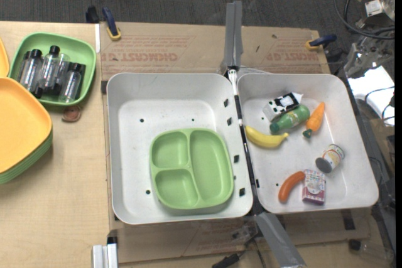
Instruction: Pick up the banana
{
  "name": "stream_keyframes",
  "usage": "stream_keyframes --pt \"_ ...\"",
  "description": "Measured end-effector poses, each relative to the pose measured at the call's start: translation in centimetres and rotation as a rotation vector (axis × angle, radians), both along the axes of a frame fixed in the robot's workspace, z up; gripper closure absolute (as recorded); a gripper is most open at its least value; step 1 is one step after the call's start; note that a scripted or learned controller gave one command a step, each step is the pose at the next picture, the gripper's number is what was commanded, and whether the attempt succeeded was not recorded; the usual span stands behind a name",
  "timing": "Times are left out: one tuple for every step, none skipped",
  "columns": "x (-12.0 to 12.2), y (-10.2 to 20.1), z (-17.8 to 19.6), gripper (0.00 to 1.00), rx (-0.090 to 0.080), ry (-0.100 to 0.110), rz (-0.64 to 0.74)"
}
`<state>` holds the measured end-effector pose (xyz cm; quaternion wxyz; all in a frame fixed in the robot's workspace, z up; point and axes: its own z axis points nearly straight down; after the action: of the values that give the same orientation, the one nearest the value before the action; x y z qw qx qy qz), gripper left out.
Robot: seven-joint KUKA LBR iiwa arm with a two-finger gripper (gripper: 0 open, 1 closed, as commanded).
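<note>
The gripper's state cannot be told here. The banana (pixel 266 137) lies in the right bin (pixel 361 135) near its left wall, long axis roughly left-right with a slight tilt, its right end touching the green bottle (pixel 289 120); the arm must reach leftward across the bin.

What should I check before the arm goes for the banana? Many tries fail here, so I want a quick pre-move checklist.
1. Banana in view, in the right bin: ok.
2. Top of banana uncovered: ok.
3. Room around it: not ok; the green bottle touches or overlaps its right end.
4. Left end near the bin's left wall: cannot tell if fingers fit.
5. Carrot, can, sausage lie apart from it: ok.
</note>
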<state>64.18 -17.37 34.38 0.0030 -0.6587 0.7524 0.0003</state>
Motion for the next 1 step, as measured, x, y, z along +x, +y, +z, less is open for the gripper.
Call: stream_keyframes --pt "1.76 1.65 -7.30 1.00 0.000 0.001 0.431"
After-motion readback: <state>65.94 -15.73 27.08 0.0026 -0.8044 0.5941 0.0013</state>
